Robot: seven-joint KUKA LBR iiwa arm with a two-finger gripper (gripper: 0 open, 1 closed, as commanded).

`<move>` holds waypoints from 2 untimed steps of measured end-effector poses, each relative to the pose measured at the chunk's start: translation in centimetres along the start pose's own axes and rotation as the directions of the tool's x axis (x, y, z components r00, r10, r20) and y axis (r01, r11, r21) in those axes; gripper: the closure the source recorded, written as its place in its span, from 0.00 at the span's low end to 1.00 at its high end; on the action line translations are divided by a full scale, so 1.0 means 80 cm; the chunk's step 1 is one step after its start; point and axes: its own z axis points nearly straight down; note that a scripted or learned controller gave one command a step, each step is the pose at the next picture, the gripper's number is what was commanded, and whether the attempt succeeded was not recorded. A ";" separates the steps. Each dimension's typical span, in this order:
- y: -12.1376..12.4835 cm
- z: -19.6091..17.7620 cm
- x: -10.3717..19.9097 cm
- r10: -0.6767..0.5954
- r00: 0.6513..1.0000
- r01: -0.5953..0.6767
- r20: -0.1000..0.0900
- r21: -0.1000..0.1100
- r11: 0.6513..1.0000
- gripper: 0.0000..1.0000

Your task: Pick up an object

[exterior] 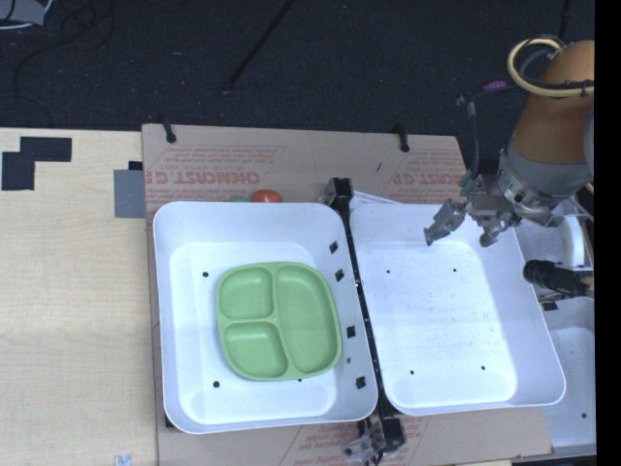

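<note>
2 shallow white bins are sitting side by side on a cardboard sheet [291, 163] that is lying on the tabletop [68, 309]. The left bin [184, 406] is holding a green plate [278, 320] with 3 compartments, lying flat near the bin's middle and slightly toward its right wall. The right bin [456, 386] is showing a bare white floor.

The grey arm with its orange band [558, 115] is reaching in from the right, and the gripper [466, 225] is hanging over the far right part of the right bin, well apart from the plate. Its 2 fingers [442, 223] are standing spread apart, with nothing between them.

A small red object [266, 197] is peeking out just beyond the far rim of the left bin, on the cardboard. A black divider strip [354, 289] is running between the 2 bins.
</note>
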 end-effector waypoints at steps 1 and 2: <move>0.003 -0.008 0.000 -0.002 1.000 0.002 0.001 -0.011 1.000 0.00; 0.008 0.050 0.008 -0.003 1.000 0.003 0.001 -0.007 1.000 0.00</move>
